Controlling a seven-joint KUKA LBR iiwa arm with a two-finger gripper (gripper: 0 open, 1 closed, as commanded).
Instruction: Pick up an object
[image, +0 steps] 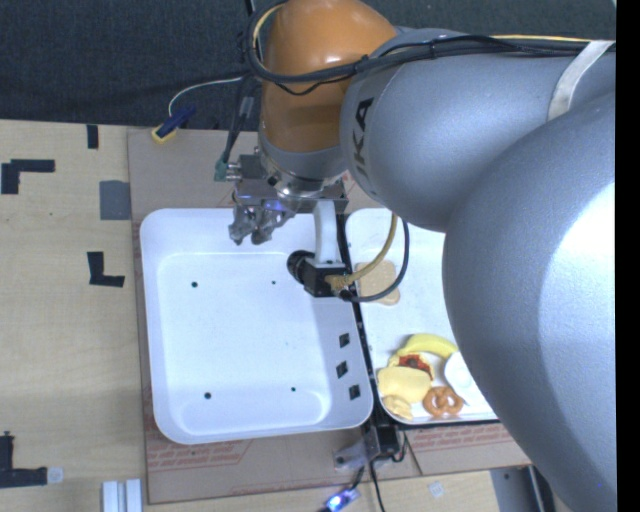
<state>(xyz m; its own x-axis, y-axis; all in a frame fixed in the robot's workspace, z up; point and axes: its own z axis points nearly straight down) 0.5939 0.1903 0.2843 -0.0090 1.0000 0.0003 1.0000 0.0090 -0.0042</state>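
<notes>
The gripper (252, 232) hung over the left bin (240, 400) near its 12 o'clock rim; whether it was spread or pressed together I cannot tell. The objects lay in the right bin (470, 412) at its 6 o'clock end: a banana (430, 345), a pretzel (442, 402) and a yellow piece (402, 383).

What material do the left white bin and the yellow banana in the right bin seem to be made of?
Left bin: probably smooth moulded plastic, given its rounded corners and soft sheen. Banana: likely a plastic toy, uniformly yellow and slightly glossy, though it is too small to be sure.
</notes>
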